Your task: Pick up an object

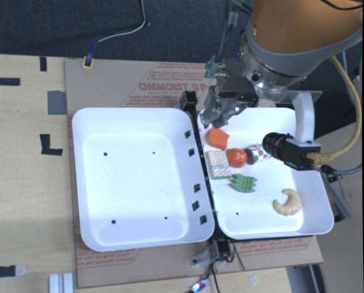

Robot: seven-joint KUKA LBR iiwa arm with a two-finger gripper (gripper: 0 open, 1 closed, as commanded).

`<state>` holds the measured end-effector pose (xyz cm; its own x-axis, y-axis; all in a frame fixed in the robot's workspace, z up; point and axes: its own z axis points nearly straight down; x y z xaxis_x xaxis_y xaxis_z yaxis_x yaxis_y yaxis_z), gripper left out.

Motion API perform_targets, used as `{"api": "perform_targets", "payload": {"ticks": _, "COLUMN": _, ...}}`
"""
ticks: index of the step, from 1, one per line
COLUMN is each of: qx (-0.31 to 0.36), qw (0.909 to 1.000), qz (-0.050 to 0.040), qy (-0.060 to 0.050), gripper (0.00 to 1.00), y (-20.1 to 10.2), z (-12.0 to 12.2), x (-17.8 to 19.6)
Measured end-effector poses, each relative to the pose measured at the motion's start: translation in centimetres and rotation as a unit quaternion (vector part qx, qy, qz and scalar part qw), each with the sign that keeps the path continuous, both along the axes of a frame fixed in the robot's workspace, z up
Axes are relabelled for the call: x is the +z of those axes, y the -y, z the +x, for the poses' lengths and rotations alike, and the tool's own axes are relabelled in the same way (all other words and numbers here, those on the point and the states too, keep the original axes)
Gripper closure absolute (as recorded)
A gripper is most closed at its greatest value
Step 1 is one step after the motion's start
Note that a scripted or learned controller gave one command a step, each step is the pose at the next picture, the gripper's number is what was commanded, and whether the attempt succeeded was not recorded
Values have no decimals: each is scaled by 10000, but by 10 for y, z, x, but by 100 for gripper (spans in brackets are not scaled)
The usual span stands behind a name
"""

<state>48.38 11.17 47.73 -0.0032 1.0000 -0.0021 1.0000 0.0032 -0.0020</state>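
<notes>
The grey arm with its orange band reaches in from the right and hangs over the upper left corner of the right-hand shallow white bin (pixel 310 221). Its gripper (pixel 215 118) is low over that corner, just above the small orange block (pixel 217 138). The dark metal of the tool hides the tips, so whether the fingers are spread or closed, and whether anything sits between them, cannot be told from this angle.

Taking the orange block as the landmark: it lies near the bin's left wall, at the upper end of a cluster of things. Just below it, touching or nearly so, is a flat speckled pale card or packet (pixel 219 163). To the lower right of the block sits a round red ball-like thing (pixel 236 157), with a small white-and-red piece (pixel 258 154) beside it further right. Below the block, past the speckled packet, lies a green leafy plastic piece (pixel 243 183). Well down and to the right of the block rests a tan curved croissant-shaped thing (pixel 288 202).

To the block's left, across the black-clipped divide, is the left-hand shallow white bin (pixel 84 127). Both bins sit on a brown cardboard sheet (pixel 139 84) on the bench (pixel 17 163).
</notes>
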Motion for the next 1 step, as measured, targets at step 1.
{"api": "perform_targets", "payload": {"ticks": 1, "qx": 4, "qw": 10000, "qz": -5, "qy": -7, "gripper": 100, "y": 0, "z": 0, "x": 9}}
